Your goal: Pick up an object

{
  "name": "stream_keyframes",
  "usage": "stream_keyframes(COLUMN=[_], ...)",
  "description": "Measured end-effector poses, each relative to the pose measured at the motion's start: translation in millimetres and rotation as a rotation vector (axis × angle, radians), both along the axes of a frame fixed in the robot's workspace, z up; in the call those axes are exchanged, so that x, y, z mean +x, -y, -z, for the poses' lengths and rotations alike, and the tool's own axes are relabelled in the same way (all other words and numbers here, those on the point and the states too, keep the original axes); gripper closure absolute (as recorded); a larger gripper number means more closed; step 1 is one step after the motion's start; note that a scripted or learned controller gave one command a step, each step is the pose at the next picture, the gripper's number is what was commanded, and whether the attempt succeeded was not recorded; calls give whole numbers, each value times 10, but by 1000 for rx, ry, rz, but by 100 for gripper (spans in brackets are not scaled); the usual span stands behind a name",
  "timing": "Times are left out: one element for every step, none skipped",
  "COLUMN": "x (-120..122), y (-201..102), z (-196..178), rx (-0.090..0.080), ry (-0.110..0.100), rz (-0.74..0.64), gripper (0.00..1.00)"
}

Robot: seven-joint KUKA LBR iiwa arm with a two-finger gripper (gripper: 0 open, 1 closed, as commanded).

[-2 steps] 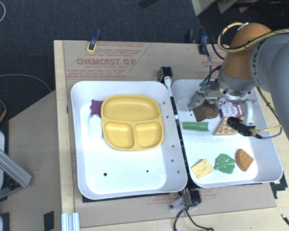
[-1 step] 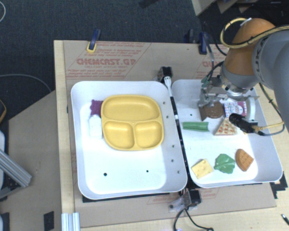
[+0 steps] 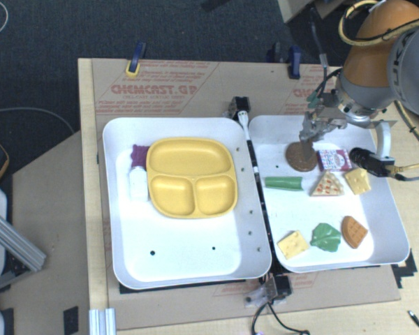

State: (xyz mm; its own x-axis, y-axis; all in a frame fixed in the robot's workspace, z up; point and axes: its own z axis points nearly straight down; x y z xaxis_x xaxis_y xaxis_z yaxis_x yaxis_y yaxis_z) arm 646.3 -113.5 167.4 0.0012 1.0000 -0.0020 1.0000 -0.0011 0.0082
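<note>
My hand (image 3: 313,132) hangs over the far end of the right bin (image 3: 394,218), just above a brown disc (image 3: 301,157) that looks like a toy cookie. From this slant I cannot tell how far the hand is open, and I see nothing caught in it.

The disc is the nearest thing to take. It lies flat on the bin floor, next to a purple-and-white packet (image 3: 333,160), with a pizza slice (image 3: 327,185) and a green pod (image 3: 283,183) a little nearer the camera. I judge it light, stiff and probably smooth plastic, so it should not crush, but it may skid. Being so flat, it gives little edge to bite: I would come straight down, pinch across its width and grip the rim low, close to the floor.

The packet sits close on one side, so I should keep clear of it when I close.

The left bin (image 3: 119,208) holds a yellow tray (image 3: 192,175).
</note>
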Motion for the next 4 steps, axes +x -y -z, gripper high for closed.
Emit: stream_keyframes(x=[13,-510,-956,-1114], y=[3,-202,-384,-416], z=[-540,-461,-655,-465], rx=[0,4,4,3], ry=[-1,-14,-12,-13], rz=[-2,0,-1,0], gripper=[100,100,100,100])
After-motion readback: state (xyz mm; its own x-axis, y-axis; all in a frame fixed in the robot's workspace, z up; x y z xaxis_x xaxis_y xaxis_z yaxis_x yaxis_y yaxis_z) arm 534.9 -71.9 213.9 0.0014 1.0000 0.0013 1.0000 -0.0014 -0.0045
